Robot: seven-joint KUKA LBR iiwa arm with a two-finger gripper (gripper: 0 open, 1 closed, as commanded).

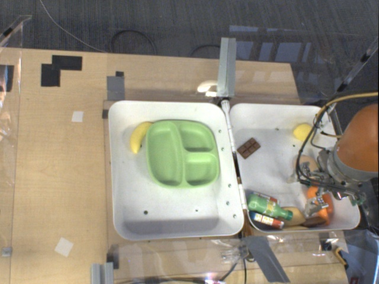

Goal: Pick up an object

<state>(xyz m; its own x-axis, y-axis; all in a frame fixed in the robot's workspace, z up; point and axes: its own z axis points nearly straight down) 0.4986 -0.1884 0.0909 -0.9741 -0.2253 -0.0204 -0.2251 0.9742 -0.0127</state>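
The arm [358,149] reaches down into the right bin [269,120], and its gripper [320,203] is low over an orange thing [317,213] in the near corner, but I cannot tell if it is grasping anything. Nothing looks lifted yet, so the picking up is not done. A green bottle [267,206], a brown bar [248,148] and a yellow thing [302,131] lie in that bin too, and the left bin [127,206] has a green tray [180,152] with a banana [138,137] beside it.
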